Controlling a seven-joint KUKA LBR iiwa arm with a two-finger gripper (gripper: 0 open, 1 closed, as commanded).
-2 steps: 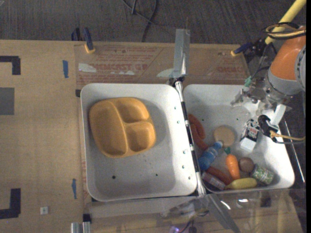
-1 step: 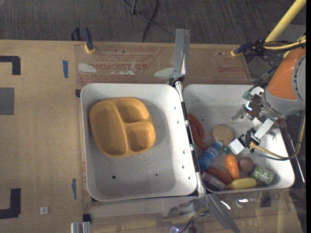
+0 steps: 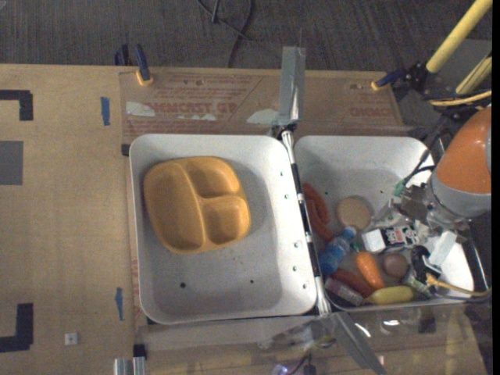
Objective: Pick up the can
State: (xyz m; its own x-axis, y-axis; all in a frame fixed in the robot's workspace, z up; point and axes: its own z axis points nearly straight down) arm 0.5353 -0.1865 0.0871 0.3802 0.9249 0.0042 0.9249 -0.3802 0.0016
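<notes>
A round tan top (image 3: 355, 212) that looks like the can standing upright sits in the middle of the right bin (image 3: 351, 162). My gripper (image 3: 400, 231) hangs low over the right part of that bin, just right of the tan top and a little nearer the front. The grey wrist and orange band (image 3: 469, 162) rise behind it at the right edge. The view does not show anything held.
Crowding the right bin's front are an orange curved piece (image 3: 316, 208), a blue bottle (image 3: 336, 250), a carrot (image 3: 369, 269), a brown ball (image 3: 394, 265), a yellow banana (image 3: 391, 294) and a red item (image 3: 351, 280). An orange divided plate (image 3: 197, 203) lies in the left bin (image 3: 234, 287).
</notes>
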